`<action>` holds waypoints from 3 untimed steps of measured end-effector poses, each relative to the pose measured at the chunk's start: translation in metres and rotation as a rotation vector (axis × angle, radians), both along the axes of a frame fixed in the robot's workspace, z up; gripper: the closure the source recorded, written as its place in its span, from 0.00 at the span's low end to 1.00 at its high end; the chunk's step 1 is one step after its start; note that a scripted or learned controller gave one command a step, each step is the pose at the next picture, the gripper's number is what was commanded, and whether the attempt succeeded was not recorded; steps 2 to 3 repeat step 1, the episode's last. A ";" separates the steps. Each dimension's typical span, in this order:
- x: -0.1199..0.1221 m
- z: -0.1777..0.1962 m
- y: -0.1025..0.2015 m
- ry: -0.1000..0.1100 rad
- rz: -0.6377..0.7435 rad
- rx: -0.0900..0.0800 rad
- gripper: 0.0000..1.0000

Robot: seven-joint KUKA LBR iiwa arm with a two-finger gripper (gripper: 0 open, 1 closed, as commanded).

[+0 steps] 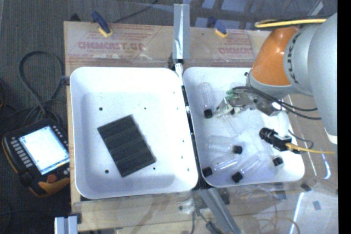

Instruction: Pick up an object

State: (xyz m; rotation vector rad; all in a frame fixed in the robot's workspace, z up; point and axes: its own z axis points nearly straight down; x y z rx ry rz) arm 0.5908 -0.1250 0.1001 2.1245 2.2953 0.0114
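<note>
Worktop (126, 44): wooden board under two white bins, blue clamps at its 12 o'clock edge.
Arm (307, 63): grey with orange band, entering from 3 o'clock, bent over the right bin.
Left bin (88, 90): holds one item.
Right bin (299, 170): holds several items.
Black ribbed pad (126, 145): flat, tilted, at the left bin's centre.
Pendant (39, 156): lit screen, on the floor at 8 o'clock.
Jaws (229, 104): low over the right bin's 11 o'clock part, state cannot be told.
Clear bottles (205, 97): black-capped, scattered from 11 to 6 o'clock in the right bin; one just beside the jaws.
</note>
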 end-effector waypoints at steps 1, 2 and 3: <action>0.045 0.121 0.038 0.017 -0.117 0.002 1.00; 0.045 0.121 0.038 0.017 -0.117 0.002 1.00; 0.045 0.121 0.038 0.017 -0.117 0.002 1.00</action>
